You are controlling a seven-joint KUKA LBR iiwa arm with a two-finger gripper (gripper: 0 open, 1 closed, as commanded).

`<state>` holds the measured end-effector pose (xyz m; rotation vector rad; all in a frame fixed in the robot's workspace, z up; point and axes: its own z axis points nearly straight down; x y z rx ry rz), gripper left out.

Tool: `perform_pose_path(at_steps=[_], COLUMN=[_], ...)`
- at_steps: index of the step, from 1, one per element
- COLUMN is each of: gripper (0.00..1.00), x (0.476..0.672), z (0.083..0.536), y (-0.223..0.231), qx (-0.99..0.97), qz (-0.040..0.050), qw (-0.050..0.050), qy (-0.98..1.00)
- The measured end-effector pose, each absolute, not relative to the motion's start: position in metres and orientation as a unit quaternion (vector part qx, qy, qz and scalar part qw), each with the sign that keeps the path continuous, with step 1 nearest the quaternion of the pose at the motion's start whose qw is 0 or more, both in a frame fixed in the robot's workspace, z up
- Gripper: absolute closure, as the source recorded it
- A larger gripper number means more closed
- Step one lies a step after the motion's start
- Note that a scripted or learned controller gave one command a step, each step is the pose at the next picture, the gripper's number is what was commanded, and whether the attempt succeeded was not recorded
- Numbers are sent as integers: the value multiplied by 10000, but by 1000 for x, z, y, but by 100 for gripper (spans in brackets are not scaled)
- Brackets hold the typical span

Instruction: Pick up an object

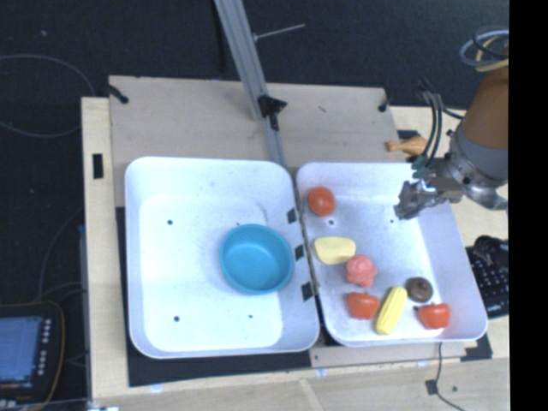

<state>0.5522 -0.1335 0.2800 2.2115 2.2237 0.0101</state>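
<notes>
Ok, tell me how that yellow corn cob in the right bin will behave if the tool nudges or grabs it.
The corn cob looks long and rounded, so it would probably roll sideways if pushed. It lies against a red piece, which may shift too. Its surface seems smooth, perhaps slippery.

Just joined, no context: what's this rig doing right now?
A pick attempt, with nothing grasped yet. The arm reaches in from the right, its gripper above the upper right part of the right bin. That bin holds an orange ball, a yellow piece, a pink piece, a corn cob, a brown ring and two red pieces. The left bin holds a blue bowl.
</notes>
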Motion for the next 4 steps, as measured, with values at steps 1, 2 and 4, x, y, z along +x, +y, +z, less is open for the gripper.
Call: perform_pose_path(at_steps=[1, 2, 4], gripper=[100, 100, 100], x=[571, 599, 643], z=[264, 252, 249], y=[-82, -36, 70], qx=[7046, 7048, 7034], qz=[-1, 0, 11], qw=[4, 13, -10], qy=[7096, 7094, 7108])
